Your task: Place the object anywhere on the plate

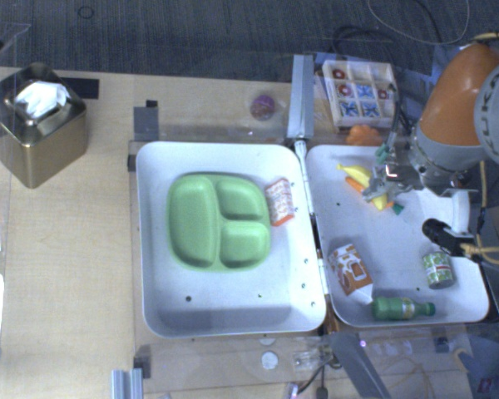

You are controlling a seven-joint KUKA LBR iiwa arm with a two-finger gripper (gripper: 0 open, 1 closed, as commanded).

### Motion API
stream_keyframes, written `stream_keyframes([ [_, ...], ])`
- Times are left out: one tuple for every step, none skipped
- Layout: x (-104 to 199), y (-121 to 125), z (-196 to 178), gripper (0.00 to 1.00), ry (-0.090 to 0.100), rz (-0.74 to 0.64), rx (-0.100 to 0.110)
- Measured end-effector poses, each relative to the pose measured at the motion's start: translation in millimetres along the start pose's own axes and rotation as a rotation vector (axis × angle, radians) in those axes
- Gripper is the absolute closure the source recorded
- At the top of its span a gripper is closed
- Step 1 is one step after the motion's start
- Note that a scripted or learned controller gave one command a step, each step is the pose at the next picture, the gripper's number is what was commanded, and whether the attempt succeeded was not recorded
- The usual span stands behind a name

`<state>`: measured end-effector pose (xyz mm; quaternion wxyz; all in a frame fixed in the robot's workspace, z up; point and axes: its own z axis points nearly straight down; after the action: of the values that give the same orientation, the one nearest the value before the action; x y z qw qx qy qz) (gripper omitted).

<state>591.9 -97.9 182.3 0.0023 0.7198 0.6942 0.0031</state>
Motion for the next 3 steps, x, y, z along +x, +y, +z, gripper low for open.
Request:
stream_keyframes([
  [75.3, 1.1, -2.6, 1.0, 0.0, -0.115, 0.002],
  [162.5, -34.8, -69.1, 1.0, 0.002, -0.196, -0.001],
  [192.0, -38.7, -2.0, 1.0, 0.001, -0.288, 0.005],
])
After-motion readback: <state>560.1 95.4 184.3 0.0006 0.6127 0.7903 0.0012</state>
